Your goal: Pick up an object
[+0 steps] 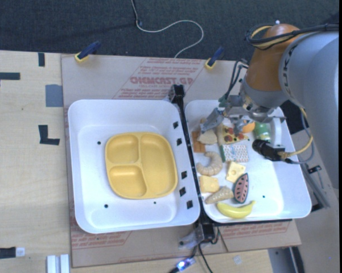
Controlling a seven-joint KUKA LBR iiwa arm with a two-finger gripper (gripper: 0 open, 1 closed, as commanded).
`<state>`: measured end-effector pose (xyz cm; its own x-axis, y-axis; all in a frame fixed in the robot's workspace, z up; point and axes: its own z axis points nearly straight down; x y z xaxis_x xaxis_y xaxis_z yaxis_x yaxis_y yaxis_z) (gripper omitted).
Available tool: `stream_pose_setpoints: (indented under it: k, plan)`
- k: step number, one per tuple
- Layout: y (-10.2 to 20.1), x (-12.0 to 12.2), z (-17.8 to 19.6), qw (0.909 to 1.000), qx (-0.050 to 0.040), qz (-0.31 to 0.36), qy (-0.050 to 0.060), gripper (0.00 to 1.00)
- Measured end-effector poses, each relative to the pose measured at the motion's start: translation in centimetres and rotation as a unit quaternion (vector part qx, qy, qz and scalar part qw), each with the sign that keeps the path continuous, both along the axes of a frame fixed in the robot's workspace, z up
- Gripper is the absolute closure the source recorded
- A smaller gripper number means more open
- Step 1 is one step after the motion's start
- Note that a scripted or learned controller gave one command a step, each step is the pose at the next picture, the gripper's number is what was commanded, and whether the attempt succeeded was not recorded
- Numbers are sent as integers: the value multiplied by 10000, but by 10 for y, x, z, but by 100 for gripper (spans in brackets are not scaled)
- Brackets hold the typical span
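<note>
Along the bottom of the frame the surface [23, 209] shows pale wood with black tape marks at the lower left, and a sheet of printed cardboard [153, 78] lies under both bins. The left bin [85, 209] fills the middle of the frame and holds a yellow divided plate [141, 165], set a little left of centre, with bare white floor all around it, widest toward the bin's lower and upper edges. The right bin [293, 203] sits against it at the right, their rims meeting along a black clipped seam. Its lower part holds a banana [235, 209] near the bottom rim, a watermelon slice [241, 187] just above it, a cheese wedge [235, 170], and pale pieces of toy food [210, 165] crowded along the left wall; the lower right corner of this bin is bare. Higher up, the hand [233, 121] is low over the crowded upper part of the right bin, among more small toy food; whether it is clenched or released cannot be told. The grey arm [307, 73] with its orange band [270, 61] enters from the upper right. Beyond the cardboard's top edge, held by two blue and yellow clamps [88, 51], dark carpet [62, 10] runs across the top with a thin cable [171, 27] looping over it.
</note>
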<state>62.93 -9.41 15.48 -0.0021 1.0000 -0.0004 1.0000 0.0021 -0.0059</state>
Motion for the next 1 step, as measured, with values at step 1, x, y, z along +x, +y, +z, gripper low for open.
stream_pose_setpoints:
  k: [1]
  plan:
    - [-2,0,-44,10000,-1,0,3,0]
